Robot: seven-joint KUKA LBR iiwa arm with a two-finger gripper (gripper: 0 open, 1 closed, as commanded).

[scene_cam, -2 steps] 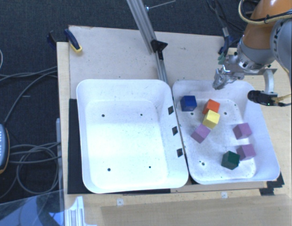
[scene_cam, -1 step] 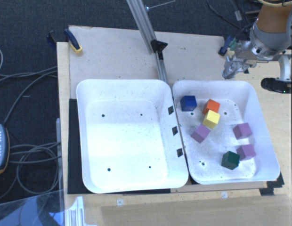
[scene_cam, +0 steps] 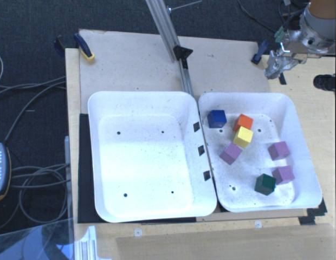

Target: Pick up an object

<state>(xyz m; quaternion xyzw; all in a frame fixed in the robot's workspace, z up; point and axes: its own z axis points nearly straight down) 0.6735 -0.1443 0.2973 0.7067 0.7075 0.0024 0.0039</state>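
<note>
Unlabelled blocks [scene_cam: 243, 137] in right bin [scene_cam: 298, 123]

Six small blocks [scene_cam: 244, 137] loose in the right bin [scene_cam: 298, 123]: blue, orange, yellow, green, three purple.

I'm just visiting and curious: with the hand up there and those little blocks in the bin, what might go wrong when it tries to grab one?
1. The orange block, yellow block and a purple block sit bunched together, so the hand might nudge neighbours or catch two.
2. Another purple block and the green block lie near the right bin's wall, which may crowd the hand.
</note>
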